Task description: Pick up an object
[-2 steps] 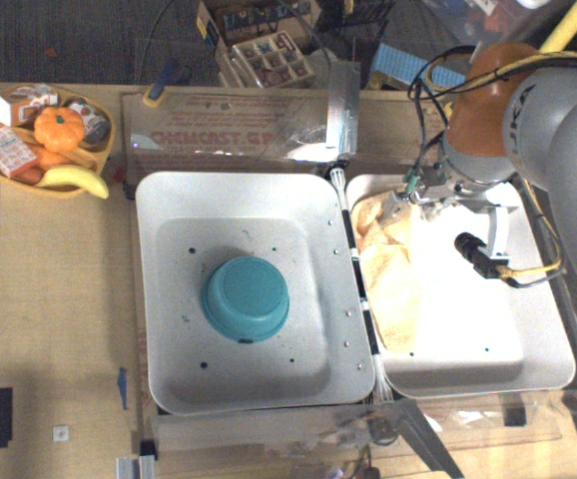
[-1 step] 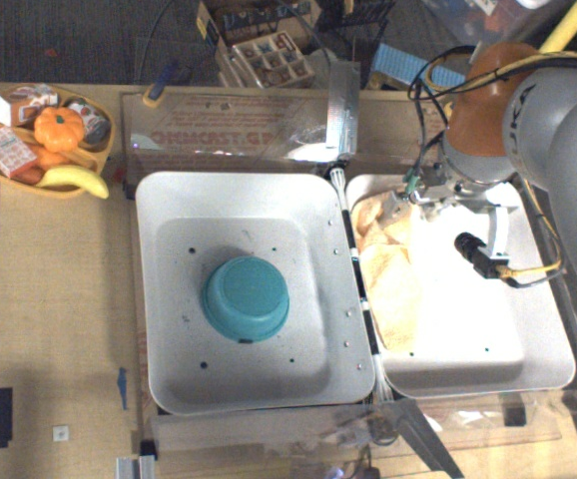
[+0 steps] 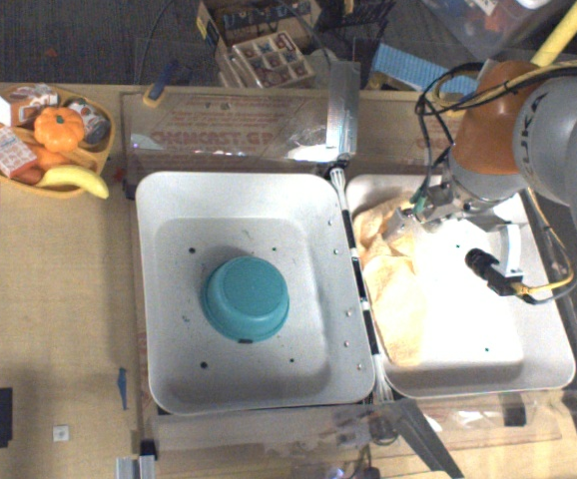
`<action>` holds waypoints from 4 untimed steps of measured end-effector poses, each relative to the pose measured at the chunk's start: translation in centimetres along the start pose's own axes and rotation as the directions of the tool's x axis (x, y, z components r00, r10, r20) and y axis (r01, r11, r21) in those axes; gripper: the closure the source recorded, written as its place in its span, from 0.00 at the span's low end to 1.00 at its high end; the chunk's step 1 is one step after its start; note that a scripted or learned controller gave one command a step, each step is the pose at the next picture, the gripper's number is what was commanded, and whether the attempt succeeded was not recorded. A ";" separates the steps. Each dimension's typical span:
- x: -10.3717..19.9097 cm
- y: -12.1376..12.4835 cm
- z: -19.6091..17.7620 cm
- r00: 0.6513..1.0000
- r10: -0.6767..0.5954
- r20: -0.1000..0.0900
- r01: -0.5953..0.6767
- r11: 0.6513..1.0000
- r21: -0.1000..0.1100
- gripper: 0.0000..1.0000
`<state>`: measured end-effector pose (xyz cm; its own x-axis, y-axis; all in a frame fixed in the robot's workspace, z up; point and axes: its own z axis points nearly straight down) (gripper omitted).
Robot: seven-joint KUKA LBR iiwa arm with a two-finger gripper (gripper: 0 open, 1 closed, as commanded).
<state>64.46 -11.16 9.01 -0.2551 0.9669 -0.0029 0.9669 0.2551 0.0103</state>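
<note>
A teal bowl (image 3: 248, 298) lies upside down in the middle of the left bin (image 3: 169, 208). A pale cream cloth (image 3: 393, 282) is bunched along the left side of the right bin (image 3: 498, 357). My gripper (image 3: 415, 211) hangs low over the back left corner of the right bin, right at the cloth's upper edge. The grey arm with its orange band (image 3: 493, 118) reaches down to it from the right. The bright bin floor and the wrist hide the gripper's tip.
A plate of toy food (image 3: 44, 143) with a pumpkin and a banana rests on the bench at far left. A clear plastic-wrapped box (image 3: 239, 133) lies behind the left bin. A black cable fitting (image 3: 493, 270) hangs over the right bin's middle.
</note>
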 end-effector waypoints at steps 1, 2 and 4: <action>-0.2 -4.8 -3.7 0.970 0.242 -0.001 -0.242 0.970 0.012 0.00; -0.4 -4.8 -4.7 0.970 0.245 -0.001 -0.245 0.970 0.010 1.00; -1.0 0.7 0.2 0.993 0.122 0.001 -0.122 0.993 0.005 0.00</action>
<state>65.34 -11.92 8.79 -0.1355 0.9908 -0.0027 0.9908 0.1355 0.0057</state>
